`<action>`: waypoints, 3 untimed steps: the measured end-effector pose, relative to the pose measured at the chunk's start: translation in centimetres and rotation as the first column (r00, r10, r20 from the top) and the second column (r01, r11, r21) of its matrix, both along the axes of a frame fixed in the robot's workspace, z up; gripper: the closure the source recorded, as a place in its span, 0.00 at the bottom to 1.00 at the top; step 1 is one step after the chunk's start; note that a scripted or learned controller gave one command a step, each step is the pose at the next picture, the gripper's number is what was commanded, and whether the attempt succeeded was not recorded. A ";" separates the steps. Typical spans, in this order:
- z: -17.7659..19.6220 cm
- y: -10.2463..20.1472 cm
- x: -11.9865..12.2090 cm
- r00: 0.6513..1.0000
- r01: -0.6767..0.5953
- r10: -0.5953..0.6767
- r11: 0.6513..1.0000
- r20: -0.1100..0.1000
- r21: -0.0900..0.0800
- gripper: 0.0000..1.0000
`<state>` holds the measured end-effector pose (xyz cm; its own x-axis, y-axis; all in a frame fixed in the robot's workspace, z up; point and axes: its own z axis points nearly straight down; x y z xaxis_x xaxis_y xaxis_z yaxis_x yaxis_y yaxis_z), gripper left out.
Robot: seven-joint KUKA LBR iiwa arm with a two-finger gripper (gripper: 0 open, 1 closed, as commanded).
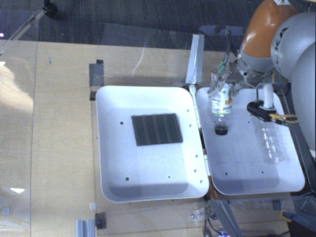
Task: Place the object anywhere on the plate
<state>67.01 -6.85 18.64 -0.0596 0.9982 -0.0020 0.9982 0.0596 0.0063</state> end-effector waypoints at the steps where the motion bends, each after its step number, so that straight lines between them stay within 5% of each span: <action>1: 8.8 4.8 -8.5 0.994 -0.111 0.111 0.994 0.001 0.001 1.00; 2: 12.6 10.6 -9.8 0.974 -0.226 0.226 0.974 0.003 0.001 1.00; 3: 12.2 16.6 -12.7 0.889 -0.458 0.458 0.889 0.000 0.000 1.00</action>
<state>54.27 9.72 30.83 -0.5104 0.8599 -0.0017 0.8599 0.5104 0.0061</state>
